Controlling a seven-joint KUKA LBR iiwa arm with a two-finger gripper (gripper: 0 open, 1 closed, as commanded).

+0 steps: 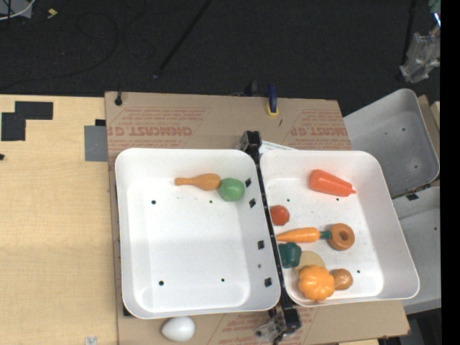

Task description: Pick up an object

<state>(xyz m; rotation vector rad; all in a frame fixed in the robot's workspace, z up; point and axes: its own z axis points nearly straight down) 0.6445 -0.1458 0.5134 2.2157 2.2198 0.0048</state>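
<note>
A white egg [177, 328] lay on the desk [57, 214], outside the bins and very far from the end effector. It had likely rolled out.

In the right bin [388, 214], the one closer to the end effector, many toys lay close together. There was an orange pumpkin [315, 282] touching a small brown ball [341, 279], a dark green toy [290, 254], a thin carrot [298, 234], a brown donut [341, 236], a red tomato [279, 214] and a fat red-orange carrot [330, 183]. The fat carrot lay alone and nearest the end effector, so I think it was the easy one to pick.

In the left bin [144, 264], farther away, a green ball [231, 189] touched a chicken leg [199, 182].

The end effector [421, 52] hung far back, away from all the toys and holding nothing. I could not tell if it was spread or pressed together.
</note>
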